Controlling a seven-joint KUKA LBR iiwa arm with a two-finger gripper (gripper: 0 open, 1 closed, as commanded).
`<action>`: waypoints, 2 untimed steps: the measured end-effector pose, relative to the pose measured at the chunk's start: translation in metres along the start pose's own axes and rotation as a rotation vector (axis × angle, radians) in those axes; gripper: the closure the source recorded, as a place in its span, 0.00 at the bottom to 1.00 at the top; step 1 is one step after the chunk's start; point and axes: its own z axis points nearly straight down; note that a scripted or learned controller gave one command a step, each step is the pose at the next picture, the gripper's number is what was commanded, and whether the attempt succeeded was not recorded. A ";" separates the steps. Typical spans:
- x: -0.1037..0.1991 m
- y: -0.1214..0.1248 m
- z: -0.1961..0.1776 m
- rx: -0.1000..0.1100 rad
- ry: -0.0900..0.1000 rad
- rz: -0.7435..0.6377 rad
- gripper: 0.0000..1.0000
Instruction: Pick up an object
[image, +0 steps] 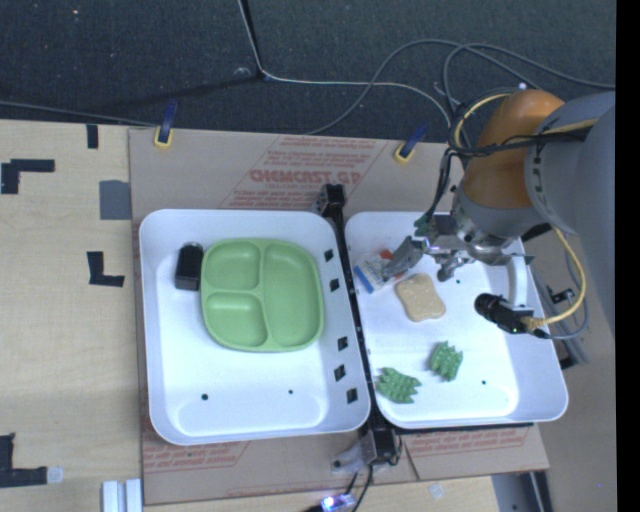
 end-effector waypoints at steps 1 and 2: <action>0.004 0.007 0.050 -0.002 0.000 -0.001 0.00; 0.006 0.008 0.037 -0.006 0.001 -0.003 1.00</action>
